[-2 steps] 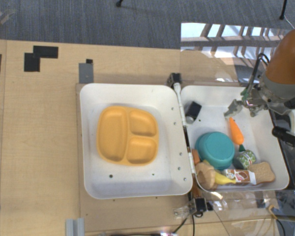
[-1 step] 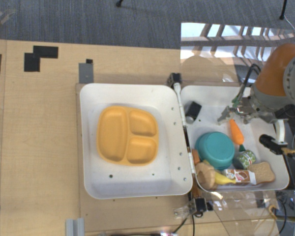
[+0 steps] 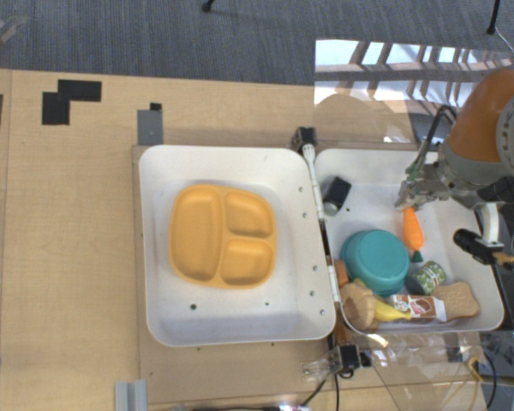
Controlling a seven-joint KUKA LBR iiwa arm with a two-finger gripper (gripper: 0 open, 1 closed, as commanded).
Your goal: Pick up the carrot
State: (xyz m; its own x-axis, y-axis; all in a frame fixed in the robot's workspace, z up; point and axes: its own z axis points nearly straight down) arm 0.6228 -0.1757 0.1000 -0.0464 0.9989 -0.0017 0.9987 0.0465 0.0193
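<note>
I see the carrot (image 3: 412,229) in the right bin (image 3: 373,171), near the middle of it. It is a small orange cone with a smooth, plastic look and a green end that points toward the front of the bin. It lies just beside the upper right rim of a teal bowl (image 3: 376,260), which is round, glossy and mouth down.

The gripper (image 3: 414,193) hangs directly above the top end of the carrot. From this slanted view I cannot tell if its fingers are released or clenched, and I cannot see the carrot between them. The metal parts and a dark cable around the wrist cover that area.

Around the carrot the bin is crowded. In front of the bowl there is a tan bread-like piece (image 3: 356,300), a yellow banana (image 3: 389,311), a small flat packet (image 3: 419,306) and a slice of toast (image 3: 459,300), all close together along the front wall. A green and white round item (image 3: 427,276) sits just below the carrot's green end. A small black block (image 3: 335,193) lies apart, near the left wall.

The back part of the right bin, between the black block and the gripper, is bare white floor. The left bin (image 3: 240,324) holds a smooth yellow divided plate (image 3: 222,235) with three compartments, and white floor shows all around this plate.
</note>
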